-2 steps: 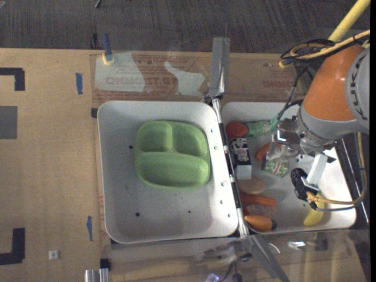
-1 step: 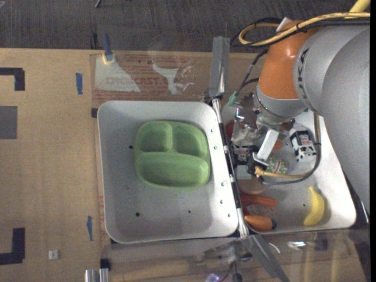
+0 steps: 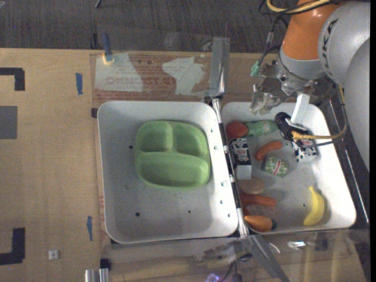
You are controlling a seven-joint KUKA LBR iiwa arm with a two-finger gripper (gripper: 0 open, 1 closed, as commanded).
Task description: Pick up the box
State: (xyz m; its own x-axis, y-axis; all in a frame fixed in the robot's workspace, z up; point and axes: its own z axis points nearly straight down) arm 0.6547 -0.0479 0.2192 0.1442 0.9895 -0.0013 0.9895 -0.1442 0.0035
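The left bin (image 3: 111, 175) has wide bare floor around a green divided tray (image 3: 173, 153), which lies nearer its far right part; the near and left parts are open. The right bin (image 3: 341, 210) is crowded. Along its left wall a small box (image 3: 240, 156), a tan disc (image 3: 252, 186) and orange pieces (image 3: 258, 202) lie packed close together, with little room between them and the wall. A green can (image 3: 275, 166) sits in the middle, a banana (image 3: 315, 207) near the right wall. Open floor lies between the can and the banana. The arm (image 3: 329, 34) hangs over the far right corner, its gripper (image 3: 262, 103) above the far edge.
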